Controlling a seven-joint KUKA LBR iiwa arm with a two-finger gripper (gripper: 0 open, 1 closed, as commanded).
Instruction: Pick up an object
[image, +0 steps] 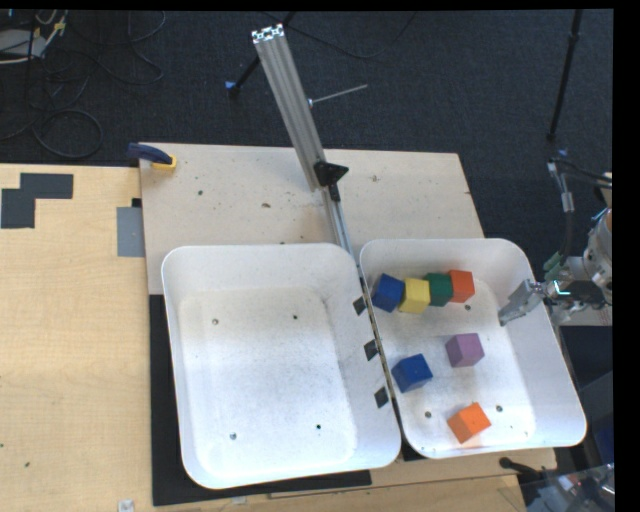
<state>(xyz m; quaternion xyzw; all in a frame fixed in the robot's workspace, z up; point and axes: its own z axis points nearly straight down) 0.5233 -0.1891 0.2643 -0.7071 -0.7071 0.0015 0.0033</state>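
Note:
The right bin (540, 400) holds several small cubes. A row near its far side runs blue (388, 292), yellow (414, 295), green (438, 288), orange (461, 285). Lower down lie a purple cube (464, 349), a second blue cube (411, 372) and a second orange cube (468, 422). My gripper (522, 300) hangs over the bin's right rim, right of the cube row and apart from every cube. Nothing is between its fingers.
The left bin (190, 300) stands beside the right one, joined by black clips (371, 349). A slanted aluminium post (295, 105) rises behind the bins. A blue-and-yellow clamp (152, 156) sits at the board's far left corner.

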